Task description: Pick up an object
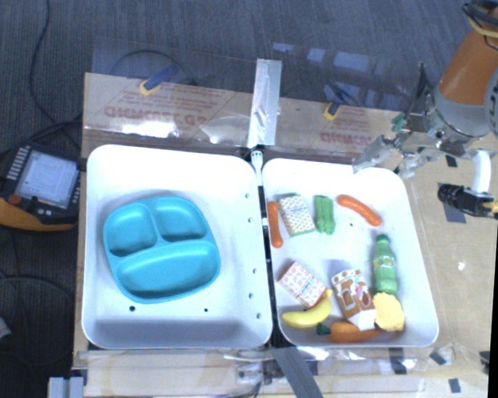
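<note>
I see open floor mid right bin; toys crowd its near edge, maybe touching the banana.

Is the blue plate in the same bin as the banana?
No, the blue plate lies in the left bin, the banana in the right bin.

- A blue three-compartment tray lies in the left white bin;
- a handheld pendant with a screen sits on the dark floor left of the bench;
- a metal strip stands upright behind the bins' junction
</note>
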Controlling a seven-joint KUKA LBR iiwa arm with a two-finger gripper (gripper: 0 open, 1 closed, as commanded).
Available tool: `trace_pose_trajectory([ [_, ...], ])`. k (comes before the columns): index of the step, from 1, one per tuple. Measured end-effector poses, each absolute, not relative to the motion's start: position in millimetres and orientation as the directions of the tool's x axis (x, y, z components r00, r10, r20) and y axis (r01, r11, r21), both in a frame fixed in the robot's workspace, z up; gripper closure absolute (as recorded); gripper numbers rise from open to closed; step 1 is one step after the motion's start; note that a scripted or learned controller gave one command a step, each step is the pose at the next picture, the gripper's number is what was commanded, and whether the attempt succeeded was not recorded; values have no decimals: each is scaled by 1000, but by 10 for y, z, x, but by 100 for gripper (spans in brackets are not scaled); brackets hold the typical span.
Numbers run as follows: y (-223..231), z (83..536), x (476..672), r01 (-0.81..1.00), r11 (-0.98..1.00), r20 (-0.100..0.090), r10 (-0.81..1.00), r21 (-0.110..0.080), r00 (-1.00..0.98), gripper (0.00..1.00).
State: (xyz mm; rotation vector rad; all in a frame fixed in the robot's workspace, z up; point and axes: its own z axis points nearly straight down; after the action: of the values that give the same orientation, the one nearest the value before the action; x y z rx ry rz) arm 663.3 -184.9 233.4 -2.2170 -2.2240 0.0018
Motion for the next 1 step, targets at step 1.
trace_pose_trajectory([
  [1,-1836,1132,6685,996,84,-3,996,-2,-84,0],
])
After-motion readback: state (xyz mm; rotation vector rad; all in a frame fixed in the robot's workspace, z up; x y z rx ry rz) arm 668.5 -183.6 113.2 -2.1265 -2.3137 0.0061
